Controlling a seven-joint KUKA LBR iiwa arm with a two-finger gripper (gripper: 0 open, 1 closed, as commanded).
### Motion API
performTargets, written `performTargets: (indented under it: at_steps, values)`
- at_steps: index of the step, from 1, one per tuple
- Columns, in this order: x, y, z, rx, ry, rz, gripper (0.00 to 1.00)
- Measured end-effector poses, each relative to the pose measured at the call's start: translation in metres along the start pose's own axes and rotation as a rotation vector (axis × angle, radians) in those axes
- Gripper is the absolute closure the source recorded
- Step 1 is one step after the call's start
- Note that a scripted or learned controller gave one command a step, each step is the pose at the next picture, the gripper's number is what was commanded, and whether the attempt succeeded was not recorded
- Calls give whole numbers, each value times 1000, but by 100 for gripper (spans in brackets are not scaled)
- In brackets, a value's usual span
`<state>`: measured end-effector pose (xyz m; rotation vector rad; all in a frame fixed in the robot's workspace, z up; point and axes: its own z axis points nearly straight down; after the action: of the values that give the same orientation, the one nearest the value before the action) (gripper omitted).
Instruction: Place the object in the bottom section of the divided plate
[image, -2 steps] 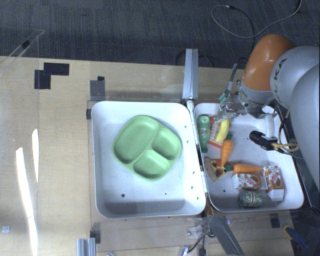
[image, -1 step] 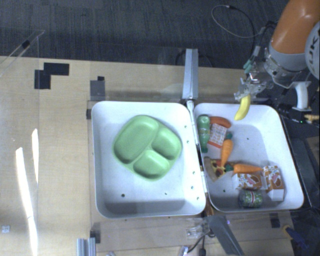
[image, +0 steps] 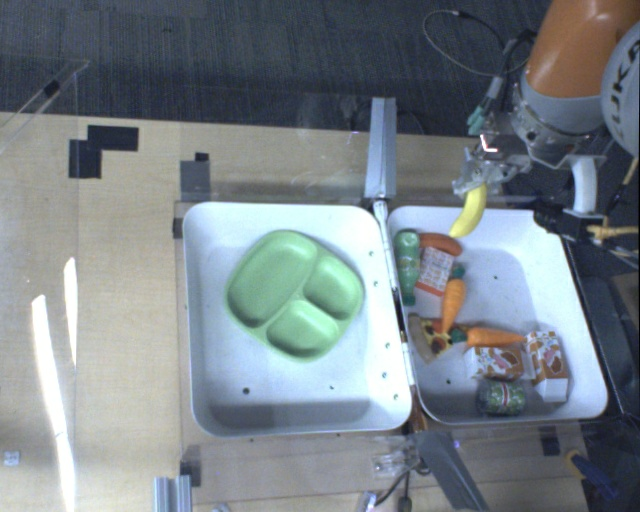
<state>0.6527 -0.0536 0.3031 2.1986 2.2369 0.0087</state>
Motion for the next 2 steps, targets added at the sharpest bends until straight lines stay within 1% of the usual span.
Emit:
performTargets:
  at_steps: [1,2]
  values:
    - [61,-94,40,3,1,-156,100]
    - [60,-93,40,3,1,-156,0]
